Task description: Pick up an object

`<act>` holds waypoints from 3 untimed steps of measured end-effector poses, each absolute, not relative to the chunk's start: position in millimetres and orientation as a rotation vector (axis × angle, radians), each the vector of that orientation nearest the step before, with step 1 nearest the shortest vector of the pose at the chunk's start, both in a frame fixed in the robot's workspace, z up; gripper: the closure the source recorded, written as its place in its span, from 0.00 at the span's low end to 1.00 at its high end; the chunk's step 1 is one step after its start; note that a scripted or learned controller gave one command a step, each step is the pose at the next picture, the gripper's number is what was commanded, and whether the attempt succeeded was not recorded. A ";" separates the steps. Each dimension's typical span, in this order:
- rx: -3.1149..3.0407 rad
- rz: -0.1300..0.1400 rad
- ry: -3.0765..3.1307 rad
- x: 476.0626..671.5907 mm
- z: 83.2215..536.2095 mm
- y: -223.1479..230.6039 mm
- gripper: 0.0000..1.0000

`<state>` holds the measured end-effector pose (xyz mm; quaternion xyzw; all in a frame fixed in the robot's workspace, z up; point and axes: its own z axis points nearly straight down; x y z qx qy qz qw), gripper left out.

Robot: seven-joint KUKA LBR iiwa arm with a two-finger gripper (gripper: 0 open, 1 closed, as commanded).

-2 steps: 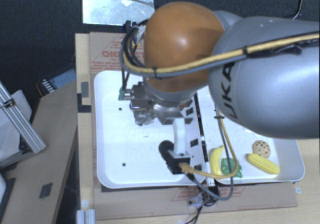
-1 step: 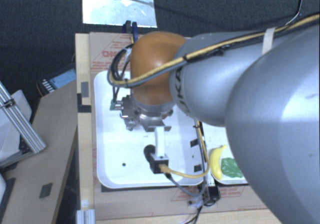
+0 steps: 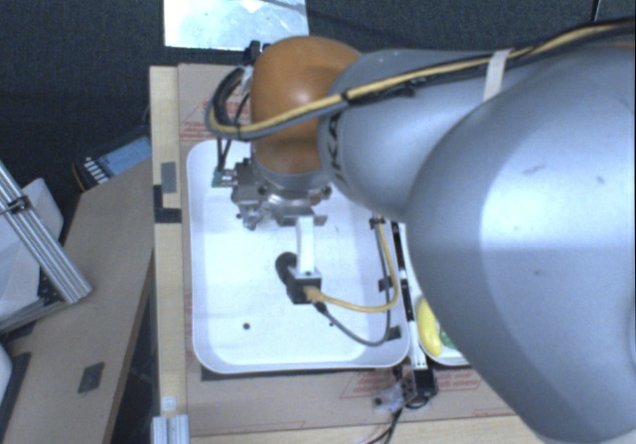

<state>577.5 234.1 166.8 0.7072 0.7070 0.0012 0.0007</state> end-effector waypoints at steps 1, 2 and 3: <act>2.215 0.015 2.219 670.3 187.8 233.7 1.00; 2.210 0.028 2.220 670.6 337.2 234.7 1.00; 2.225 -0.006 2.220 646.3 289.2 195.2 1.00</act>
